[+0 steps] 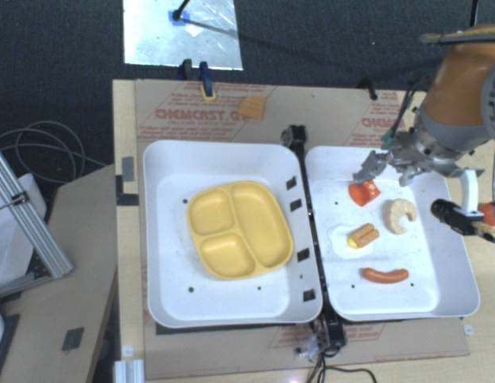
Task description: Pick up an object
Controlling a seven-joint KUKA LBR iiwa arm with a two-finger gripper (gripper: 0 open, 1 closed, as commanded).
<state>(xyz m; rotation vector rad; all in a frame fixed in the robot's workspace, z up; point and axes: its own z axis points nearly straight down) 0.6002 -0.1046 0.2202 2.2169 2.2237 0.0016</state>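
The fingers (389, 163) hang over the top of the right bin (451, 290), and I cannot tell if they are open or closed; nothing shows between them, and the red piece (364, 192) lies just under their left tip. Near it in the same bin are a croissant (401, 214), a little roll (362, 235) on a white egg (342, 242) and a hot dog (385, 275). The left bin (164, 214) holds a yellow tray (239, 230), and both bins sit on the table (192, 110).
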